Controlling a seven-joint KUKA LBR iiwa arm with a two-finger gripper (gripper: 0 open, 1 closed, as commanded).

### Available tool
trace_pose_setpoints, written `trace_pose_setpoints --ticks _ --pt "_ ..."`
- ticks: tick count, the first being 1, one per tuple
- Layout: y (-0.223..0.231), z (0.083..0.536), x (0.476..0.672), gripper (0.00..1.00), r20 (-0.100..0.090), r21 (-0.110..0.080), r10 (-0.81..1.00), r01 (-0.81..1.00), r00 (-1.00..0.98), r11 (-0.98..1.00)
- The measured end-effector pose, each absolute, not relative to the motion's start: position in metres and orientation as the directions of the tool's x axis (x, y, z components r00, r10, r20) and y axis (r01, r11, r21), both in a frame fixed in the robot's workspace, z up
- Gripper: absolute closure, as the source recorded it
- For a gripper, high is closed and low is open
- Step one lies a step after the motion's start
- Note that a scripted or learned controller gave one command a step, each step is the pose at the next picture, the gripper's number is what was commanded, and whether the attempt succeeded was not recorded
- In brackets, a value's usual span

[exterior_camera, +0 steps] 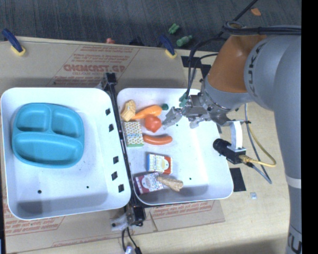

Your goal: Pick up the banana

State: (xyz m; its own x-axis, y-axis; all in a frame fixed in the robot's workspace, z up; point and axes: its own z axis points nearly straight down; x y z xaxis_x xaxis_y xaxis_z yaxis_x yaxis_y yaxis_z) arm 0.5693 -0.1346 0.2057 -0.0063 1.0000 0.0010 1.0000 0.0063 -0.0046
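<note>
Yellow banana [128, 110] lies at the right bin's [212, 187] far-left corner, well left of the tool [175, 115], whose opening I cannot tell.

On the bench [37, 232] we see two bins side by side: the left bin [95, 192] holds a divided tray [46, 134]. In the right bin [214, 181], a carrot [148, 111], tomato [152, 123] and sausage [157, 139] sit near its left wall, two packets [159, 163] nearer us, and the pincer [175, 115] hangs just right of the tomato.

banana [128, 110]: short, pale yellow, stubby; lies tilted at right bin's upper-left corner, beside the carrot
</note>
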Motion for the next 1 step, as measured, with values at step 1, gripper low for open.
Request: trace_pose_setpoints --ticks 1 --pt "-0.0926 0.0969 0.5610 0.00 -0.004 0.008 0.949 0.949 -0.314 0.314"
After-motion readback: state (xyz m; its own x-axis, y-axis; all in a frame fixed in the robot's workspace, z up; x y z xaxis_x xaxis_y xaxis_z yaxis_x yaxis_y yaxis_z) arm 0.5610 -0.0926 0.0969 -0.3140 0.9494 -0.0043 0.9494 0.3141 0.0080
